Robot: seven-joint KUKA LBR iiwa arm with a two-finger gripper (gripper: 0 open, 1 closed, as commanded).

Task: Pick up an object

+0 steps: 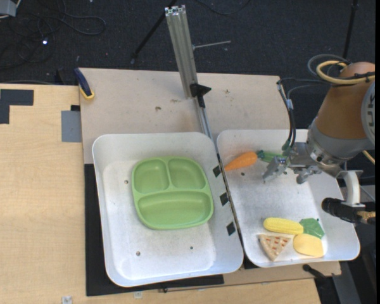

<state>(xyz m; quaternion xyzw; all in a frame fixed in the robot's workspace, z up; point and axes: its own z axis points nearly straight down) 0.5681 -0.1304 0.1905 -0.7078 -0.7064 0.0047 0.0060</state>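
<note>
In the right bin, an orange toy carrot with a green top lies near the far left corner. A yellow corn cob, a green leafy piece, a pizza slice and a yellow lemon-like piece cluster near the front right. My gripper hangs over the far part of the right bin, just right of the carrot's green end, with its fingers spread open and nothing between them.
The left bin holds a green divided plate. An upright metal post stands behind the bins. The arm's orange and grey body fills the far right side over the right bin's edge.
</note>
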